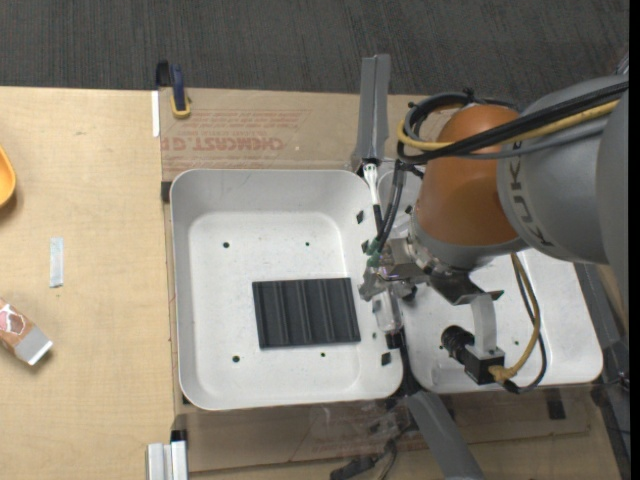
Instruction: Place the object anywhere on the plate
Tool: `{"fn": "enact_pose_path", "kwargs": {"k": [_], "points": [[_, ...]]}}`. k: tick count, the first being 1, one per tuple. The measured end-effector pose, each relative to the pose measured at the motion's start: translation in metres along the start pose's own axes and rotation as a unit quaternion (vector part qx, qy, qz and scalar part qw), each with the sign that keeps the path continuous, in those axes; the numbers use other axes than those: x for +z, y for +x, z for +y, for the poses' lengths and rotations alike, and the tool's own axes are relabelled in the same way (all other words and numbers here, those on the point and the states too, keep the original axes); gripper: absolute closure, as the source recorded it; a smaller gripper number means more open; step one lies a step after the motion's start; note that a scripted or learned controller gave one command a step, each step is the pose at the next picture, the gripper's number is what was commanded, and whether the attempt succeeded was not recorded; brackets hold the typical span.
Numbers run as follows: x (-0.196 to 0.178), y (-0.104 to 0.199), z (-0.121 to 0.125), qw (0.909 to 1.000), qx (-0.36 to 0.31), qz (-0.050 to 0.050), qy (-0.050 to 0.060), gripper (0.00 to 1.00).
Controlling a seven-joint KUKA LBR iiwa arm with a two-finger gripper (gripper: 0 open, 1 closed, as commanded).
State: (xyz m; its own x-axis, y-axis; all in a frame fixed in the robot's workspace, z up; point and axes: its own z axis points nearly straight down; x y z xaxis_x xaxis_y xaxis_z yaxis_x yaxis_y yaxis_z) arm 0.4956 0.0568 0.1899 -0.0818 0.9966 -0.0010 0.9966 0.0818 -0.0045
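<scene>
item: left bin (200,268), shallow, white, holding one dark ribbed rectangular slab (305,311), lying flat low in the bin, right of its middle. long axis runs across the bin, ribs running near to far. this looks to be the plate of the task, though that is a judgement.

item: right bin (560,358), white, largely covered by the arm (560,178), grey with its orange band (470,183) over the seam between the two bins.

item: gripper (385,293), hanging at the shared wall of the bins, just beside the slab's right end. the slab lies to its left as seen from the camera. whether it is wide or closed i cannot tell; the wrist and cabling mask it, and nothing can be made out in its hold.

item: the object to be placed, not identifiable from here. it may sit under the wrist.

item: bench (90,168), tan, with a small packet (22,334) at the left edge, cut off, and an orange thing (5,180) mostly out of frame.
</scene>
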Motion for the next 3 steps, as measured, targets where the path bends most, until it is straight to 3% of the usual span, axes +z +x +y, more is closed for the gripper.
{"fn": "enact_pose_path", "kwargs": {"k": [1, 2, 3], "points": [[-0.082, 0.061, -0.013, 1.0, -0.008, -0.001, -0.001, 1.0], [-0.1, 0.138, -0.007, 0.9594, -0.282, -0.001, -0.001, 1.0], [-0.1, 0.138, -0.007, 0.9595, -0.282, -0.001, -0.001, 0.0]]}}
